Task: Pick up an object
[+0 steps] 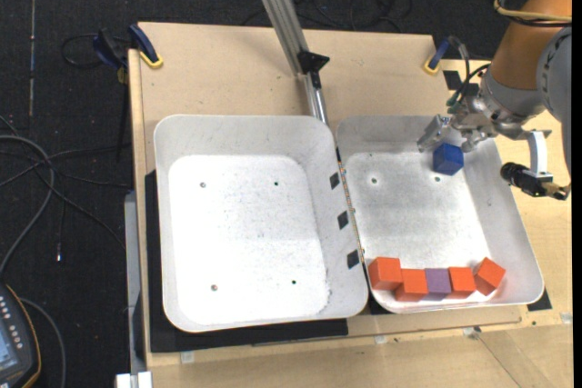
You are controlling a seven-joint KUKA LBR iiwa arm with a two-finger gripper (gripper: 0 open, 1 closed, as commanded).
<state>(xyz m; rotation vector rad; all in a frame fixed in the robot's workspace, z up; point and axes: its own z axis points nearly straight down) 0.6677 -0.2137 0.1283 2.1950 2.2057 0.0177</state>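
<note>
1. I count two white bins on the table (236,68): the left bin (182,141) and the right bin (509,223), side by side and touching along their inner edges.
2. I count six blocks in all, every one in the right bin.
3. Five sit in a tight row along the near wall: four orange blocks (386,272) and one purple block (437,281) between them, second from the right.
4. The sixth, a blue block (447,159), is at the far end of that bin, well apart from the row.
5. The arm (532,41) comes in from the right, its wrist bent down over the bin's far right corner.
6. The gripper (448,145) pinches the blue block, its fingers (429,138) astride the block's top.
</note>
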